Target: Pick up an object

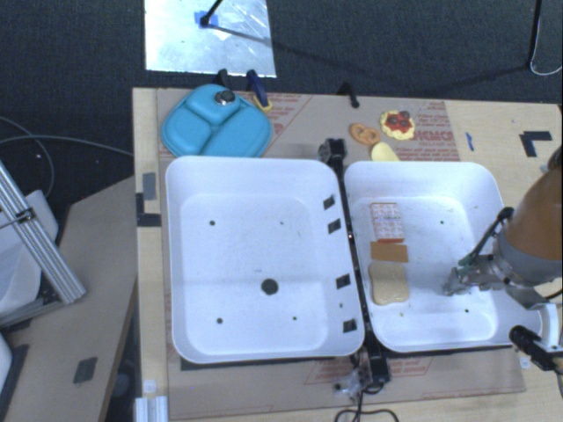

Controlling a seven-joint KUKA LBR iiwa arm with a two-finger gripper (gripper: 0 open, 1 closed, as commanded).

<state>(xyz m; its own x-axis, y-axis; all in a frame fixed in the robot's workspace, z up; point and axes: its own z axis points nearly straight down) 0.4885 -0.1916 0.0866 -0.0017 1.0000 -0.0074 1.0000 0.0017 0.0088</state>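
Arm enters from 3 o'clock, orange band [537,222] above wrist. Gripper [459,281] low over floor of right bin [440,183], toward its 4 o'clock part; nothing seen between tips, finger state cannot be told. Three flat objects in column along right bin's 9 o'clock side: pale patterned card [386,221], brown square [390,252] just below, beige toast-like piece [389,283] at column's 6 o'clock end, near gripper but apart. Left bin [189,323] holds small dark disc [269,287]. Blue tray [216,123] at 11 o'clock beyond bins.
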